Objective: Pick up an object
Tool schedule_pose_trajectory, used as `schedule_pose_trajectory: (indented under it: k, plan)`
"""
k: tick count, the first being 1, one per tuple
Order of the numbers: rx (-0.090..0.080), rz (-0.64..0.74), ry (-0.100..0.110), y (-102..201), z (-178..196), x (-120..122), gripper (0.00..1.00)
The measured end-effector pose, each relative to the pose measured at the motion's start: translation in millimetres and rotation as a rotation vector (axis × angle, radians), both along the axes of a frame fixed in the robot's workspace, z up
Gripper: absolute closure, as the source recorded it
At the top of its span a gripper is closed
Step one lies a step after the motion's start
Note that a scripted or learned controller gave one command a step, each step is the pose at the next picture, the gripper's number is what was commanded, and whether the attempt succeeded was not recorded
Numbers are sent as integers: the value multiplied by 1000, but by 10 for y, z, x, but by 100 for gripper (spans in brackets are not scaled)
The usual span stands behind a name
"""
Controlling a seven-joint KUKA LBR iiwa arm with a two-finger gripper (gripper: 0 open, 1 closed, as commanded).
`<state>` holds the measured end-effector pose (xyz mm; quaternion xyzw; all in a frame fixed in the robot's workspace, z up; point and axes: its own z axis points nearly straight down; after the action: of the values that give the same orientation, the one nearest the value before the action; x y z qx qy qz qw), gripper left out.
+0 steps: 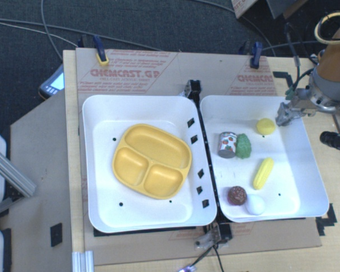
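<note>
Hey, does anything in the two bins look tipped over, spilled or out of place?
Nothing stands out. The yellow divided tray lies flat in the left bin, turned at an angle. In the right bin the small can seems to lie on its side against the green piece. No spills or damage show.

Yellow tray [152, 160] in left bin [96, 152]

1. Both bins – left bin [96, 152], right bin [306, 169] – look like smooth white plastic with a soft sheen.
2. The yellow divided tray [152, 161] looks like matt moulded plastic.
3. The board [130, 67] under the bins looks like brown cardboard, printed in red – dull and papery.
4. The gripper [285, 115] looks like grey metal.
5. The small can [227, 145] has a glossy printed label.
</note>
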<state>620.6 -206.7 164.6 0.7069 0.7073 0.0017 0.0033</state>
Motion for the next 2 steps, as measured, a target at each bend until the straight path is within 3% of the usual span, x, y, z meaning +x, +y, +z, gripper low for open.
schedule_pose_trajectory:
  k: [1, 2]
  plan:
    - [-1, 2, -2, 29, 651, 55, 100]
    - [2, 1, 4, 30, 711, 64, 100]
